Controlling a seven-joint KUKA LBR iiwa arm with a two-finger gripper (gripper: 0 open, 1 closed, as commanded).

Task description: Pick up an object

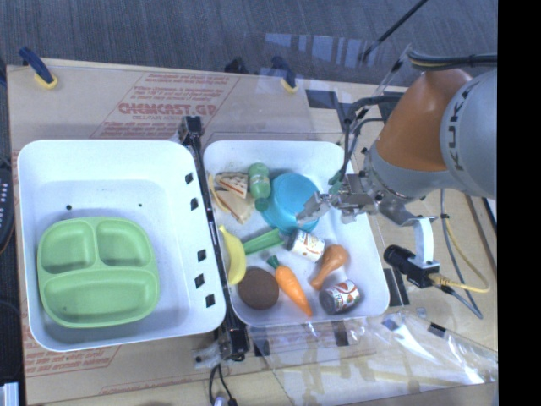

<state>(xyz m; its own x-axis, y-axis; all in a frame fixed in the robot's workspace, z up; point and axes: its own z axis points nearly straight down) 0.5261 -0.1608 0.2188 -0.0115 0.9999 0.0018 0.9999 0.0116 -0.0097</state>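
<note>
Grey arm (439, 134) reaches in from right, pincer (314, 210) angled down-left

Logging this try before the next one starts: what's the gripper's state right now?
Gripper: over the right bin, at the blue cup's right edge; open or shut cannot be told.

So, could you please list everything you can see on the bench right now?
Bins: two, white, side by side on the bench.
Divided plate: one, green, in the left bin.
Bowl: one, blue, upper right bin.
Sandwich: one, tan, upper left of the right bin.
Banana: one, yellow, left edge of the right bin.
Carrots: two, orange, lower right bin.
Brown ball: one, lower right bin.
Can: one, red and white, lower right corner.
Small bottle: one, white label, centre.
Arm: one, grey and orange, from the right.
Claw: one, at the bowl.
</note>
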